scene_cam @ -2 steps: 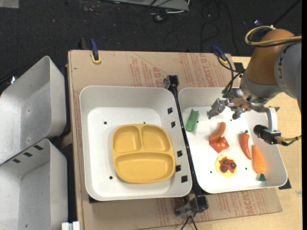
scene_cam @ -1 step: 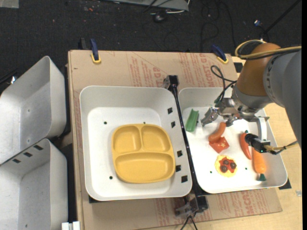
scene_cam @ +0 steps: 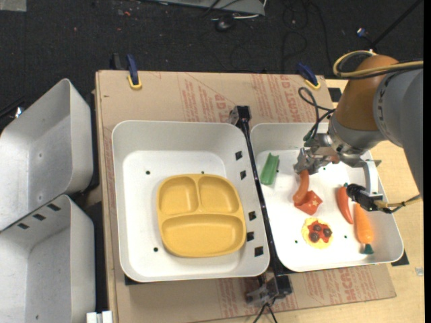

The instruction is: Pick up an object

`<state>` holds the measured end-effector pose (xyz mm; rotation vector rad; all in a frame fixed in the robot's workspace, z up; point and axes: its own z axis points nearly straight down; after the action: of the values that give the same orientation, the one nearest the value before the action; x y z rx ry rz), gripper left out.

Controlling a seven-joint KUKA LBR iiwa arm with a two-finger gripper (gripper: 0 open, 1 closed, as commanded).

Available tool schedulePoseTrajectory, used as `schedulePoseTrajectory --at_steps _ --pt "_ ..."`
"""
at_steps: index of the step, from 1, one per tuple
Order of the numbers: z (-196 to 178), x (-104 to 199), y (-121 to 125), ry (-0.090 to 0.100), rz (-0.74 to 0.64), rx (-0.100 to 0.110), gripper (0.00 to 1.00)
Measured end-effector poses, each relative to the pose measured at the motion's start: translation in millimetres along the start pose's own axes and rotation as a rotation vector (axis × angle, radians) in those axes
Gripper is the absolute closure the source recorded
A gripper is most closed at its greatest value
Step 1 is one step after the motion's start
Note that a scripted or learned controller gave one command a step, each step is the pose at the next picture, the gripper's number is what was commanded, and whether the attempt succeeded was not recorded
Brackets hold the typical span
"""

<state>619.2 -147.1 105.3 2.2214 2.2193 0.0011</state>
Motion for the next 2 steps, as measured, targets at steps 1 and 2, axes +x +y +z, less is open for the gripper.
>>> schedulePoseTrajectory --at_steps 1,2 --pt "-60.9 -8.3 2.3 -0.001 0.0 -0.005 1.0" --pt "-110.1 -8.6 4.0 -0.002 -0.003 -0.005 1.0"
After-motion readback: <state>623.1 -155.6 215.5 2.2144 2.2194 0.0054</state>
